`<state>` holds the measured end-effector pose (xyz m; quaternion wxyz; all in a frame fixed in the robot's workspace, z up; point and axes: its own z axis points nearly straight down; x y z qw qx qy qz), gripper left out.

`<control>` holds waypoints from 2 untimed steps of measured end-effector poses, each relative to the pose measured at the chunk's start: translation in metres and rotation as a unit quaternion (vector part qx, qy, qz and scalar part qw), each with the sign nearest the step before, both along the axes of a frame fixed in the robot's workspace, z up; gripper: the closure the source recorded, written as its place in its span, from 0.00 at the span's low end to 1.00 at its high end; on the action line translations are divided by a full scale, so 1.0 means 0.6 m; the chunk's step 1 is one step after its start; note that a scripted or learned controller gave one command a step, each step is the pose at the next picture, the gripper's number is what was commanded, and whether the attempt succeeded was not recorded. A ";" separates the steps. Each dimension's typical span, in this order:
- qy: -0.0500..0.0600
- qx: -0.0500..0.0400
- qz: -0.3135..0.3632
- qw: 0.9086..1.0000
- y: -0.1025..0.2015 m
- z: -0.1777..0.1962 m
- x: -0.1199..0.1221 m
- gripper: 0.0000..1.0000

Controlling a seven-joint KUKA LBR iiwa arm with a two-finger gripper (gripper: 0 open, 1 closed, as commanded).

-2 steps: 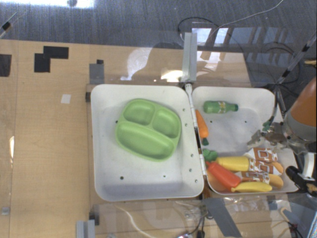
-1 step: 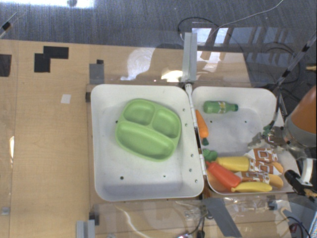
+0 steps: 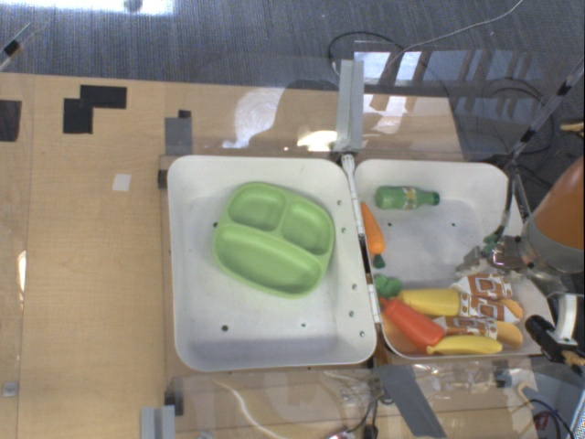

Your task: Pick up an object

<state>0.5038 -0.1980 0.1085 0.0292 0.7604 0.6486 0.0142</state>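
At lower right of the frame, toy food crowds the right white bin [image 3: 475,183]: red pepper [image 3: 411,326], yellow banana [image 3: 468,345], patterned box [image 3: 483,302]. Jaws [image 3: 498,256] hover beside them; their opening is unclear.

Two white bins: left bin [image 3: 196,337], right bin [image 3: 475,186]. Left holds one green divided plate [image 3: 274,238]. Right holds one green bottle [image 3: 406,198], one carrot [image 3: 371,230], one red pepper [image 3: 411,326], two yellow items [image 3: 430,301] [image 3: 468,345], one patterned packet [image 3: 484,302].
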 end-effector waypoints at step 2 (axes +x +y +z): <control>0.001 0.003 0.007 1.000 -0.005 0.000 0.001 0.00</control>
